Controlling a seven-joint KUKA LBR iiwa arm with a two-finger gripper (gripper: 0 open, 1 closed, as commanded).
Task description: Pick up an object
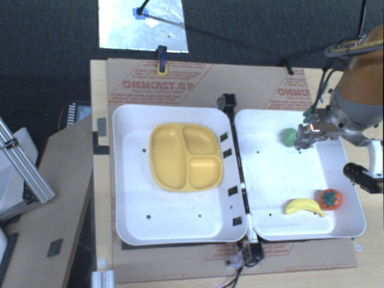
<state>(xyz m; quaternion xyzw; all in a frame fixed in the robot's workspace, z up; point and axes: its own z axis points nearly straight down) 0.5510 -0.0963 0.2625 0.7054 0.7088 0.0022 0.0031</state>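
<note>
Dark carpet floor surrounds the bench [198, 254], which is topped with printed brown cardboard; a silvery sheet [143, 17] lies on the floor at 12 o'clock from the bins.

Left bin [132, 221]: shallow, white, holding a yellow divided plate [185, 156] near its centre, three compartments, nothing in them.

Right bin [270, 221]: shallow, white, holding three small items.

Arm [360, 83]: grey with orange band, entering at the 3 o'clock side of the view, over the upper right of the right bin.

Gripper [307, 138]: hanging over the right bin near its 1 o'clock corner. State of opening: cannot be told from this angle.

Banana [304, 207]: yellow, toy, at 5 o'clock in the right bin; long axis running roughly 9-to-3 o'clock with a slight droop toward 4. Well apart from the gripper, at its 6 o'clock.

Tomato [330, 198]: red-orange with green top, touching or just beside the banana's 3 o'clock end.

Green object [290, 137]: small, rounded, partly hidden; just beside the gripper at its 9 o'clock. Judged the nearest candidate for the pick; contact cannot be told. Approach would need a small shift toward 9 o'clock before descent. Bin wall lies near at 12 o'clock, so clearance on that side looks tight.
</note>
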